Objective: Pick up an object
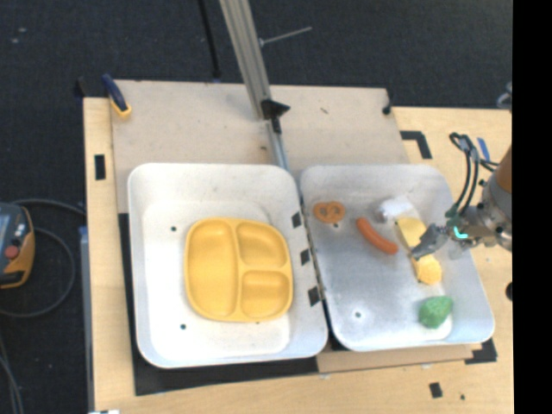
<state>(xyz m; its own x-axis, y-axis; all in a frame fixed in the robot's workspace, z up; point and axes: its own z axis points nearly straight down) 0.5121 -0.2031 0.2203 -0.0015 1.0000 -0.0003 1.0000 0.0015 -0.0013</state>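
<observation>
Low over the right bin (345,317), the gripper (424,247), whose jaw state I cannot tell, sits between two yellow pieces (429,271) at 12 and 6 o'clock, so it may close on neither.

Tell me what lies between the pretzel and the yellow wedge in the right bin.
In the camera view, the orange sausage lies between the pretzel and the yellow wedge, slanting across the right bin. A white object sits just above that line.

Yellow divided tray (239,269); white bins (155,197); orange sausage (377,235); green lump (435,310); brown pretzel (328,211).
</observation>
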